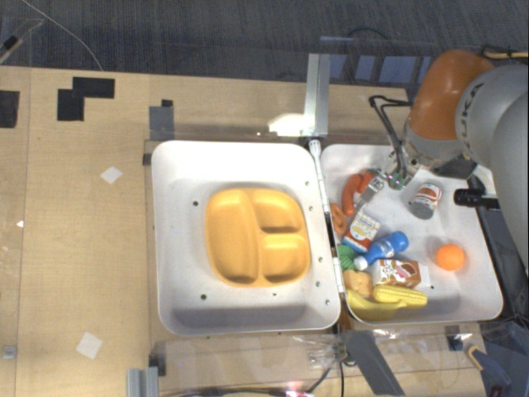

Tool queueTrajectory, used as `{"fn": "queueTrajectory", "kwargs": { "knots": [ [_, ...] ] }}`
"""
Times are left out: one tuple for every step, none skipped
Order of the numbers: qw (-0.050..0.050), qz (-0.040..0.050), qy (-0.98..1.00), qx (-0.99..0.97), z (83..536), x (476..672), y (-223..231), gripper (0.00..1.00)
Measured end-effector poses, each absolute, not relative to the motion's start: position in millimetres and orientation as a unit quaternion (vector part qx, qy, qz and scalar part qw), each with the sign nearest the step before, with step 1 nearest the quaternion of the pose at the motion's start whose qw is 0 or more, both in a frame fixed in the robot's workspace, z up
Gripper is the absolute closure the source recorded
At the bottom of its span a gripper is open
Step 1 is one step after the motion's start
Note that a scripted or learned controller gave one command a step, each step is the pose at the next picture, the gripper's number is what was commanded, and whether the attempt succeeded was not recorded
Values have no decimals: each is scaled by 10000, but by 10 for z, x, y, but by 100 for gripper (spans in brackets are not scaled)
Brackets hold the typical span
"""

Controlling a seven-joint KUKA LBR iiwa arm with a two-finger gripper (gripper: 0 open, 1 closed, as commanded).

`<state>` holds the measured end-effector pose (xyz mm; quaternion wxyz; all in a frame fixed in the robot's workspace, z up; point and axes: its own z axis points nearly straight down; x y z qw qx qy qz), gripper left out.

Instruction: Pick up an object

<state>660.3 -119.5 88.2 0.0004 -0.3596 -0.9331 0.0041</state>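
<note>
Bins sit side by side on my table. Left bin holds a yellow divided tray. Right bin holds toys: an orange ball, a can, a blue bottle, a banana. My hand hangs over the bin's far side, near what may be a red sausage; whether it grips anything I cannot tell.

Arm cut off at right edge; gripper too small to read; toys overlapping, lower ones part hidden.
</note>
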Motion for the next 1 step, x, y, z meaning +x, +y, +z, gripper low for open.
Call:
{"fn": "queueTrajectory", "kwargs": {
  "knots": [
    [-104, -21, -9355, -3531, 1029, 6672, -1118, 100]
  ]
}}
